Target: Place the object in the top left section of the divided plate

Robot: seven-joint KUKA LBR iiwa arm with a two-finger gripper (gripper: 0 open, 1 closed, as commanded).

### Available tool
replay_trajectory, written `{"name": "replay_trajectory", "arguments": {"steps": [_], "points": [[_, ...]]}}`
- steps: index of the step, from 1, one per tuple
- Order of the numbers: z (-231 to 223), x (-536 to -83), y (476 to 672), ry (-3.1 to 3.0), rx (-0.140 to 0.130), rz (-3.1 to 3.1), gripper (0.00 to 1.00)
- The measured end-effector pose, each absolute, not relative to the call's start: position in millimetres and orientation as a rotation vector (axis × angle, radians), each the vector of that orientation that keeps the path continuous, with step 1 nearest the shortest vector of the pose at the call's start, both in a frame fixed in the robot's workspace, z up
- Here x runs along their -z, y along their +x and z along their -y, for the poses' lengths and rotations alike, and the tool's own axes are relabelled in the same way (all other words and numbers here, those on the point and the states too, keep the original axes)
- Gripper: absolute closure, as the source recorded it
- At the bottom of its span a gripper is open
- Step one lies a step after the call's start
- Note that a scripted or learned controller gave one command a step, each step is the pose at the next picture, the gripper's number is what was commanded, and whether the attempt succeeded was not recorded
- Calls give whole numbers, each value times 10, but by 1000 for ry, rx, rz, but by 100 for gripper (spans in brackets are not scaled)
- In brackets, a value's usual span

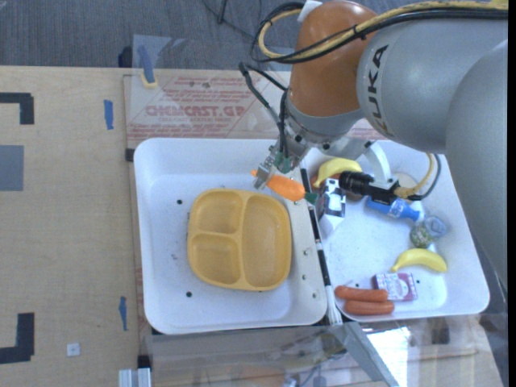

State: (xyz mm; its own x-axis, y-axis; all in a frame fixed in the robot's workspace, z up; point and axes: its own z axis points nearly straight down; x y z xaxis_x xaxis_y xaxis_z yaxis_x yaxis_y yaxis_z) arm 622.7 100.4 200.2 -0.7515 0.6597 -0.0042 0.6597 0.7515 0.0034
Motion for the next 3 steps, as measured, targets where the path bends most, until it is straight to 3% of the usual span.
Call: {"name": "replay_trajectory", "arguments": {"steps": [1,2,3], "points": [[-1271,-2360,5924,893,-3,-3009,100],[-1396,-2494,5389,1058,-1,-2958,100],[-1251,-2312,5118,930,0,-3001,100]]}}
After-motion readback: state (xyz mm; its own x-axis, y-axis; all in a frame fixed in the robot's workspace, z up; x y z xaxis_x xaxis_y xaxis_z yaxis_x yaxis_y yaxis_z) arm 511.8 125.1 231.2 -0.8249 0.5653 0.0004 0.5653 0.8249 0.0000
